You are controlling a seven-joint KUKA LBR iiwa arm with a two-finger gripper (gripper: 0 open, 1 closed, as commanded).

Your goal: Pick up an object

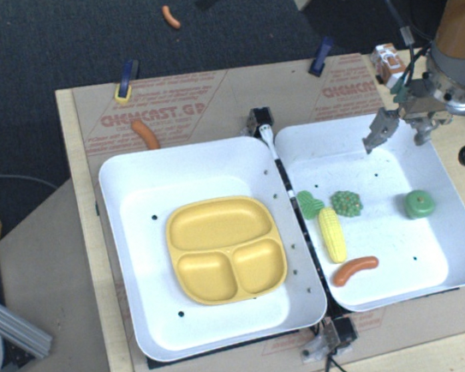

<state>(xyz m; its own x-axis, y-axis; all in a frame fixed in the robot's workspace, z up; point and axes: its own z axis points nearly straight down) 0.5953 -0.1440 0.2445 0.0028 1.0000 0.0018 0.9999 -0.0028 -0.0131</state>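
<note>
Nothing is picked up yet: the two-finger gripper (398,132) hangs with fingers spread wide and bare (no toy between them). The round green plastic apple (419,204) lies below them, well apart.

The arm (460,43) comes in from the upper right of the camera view, its orange band showing above a grey wrist. The gripper (400,134) hangs at the end of it, tilted down and to the left. Its two fingers (377,135) stand spread apart, one reaching out left and the other nearer the wrist on the right, with nothing between them.
</note>
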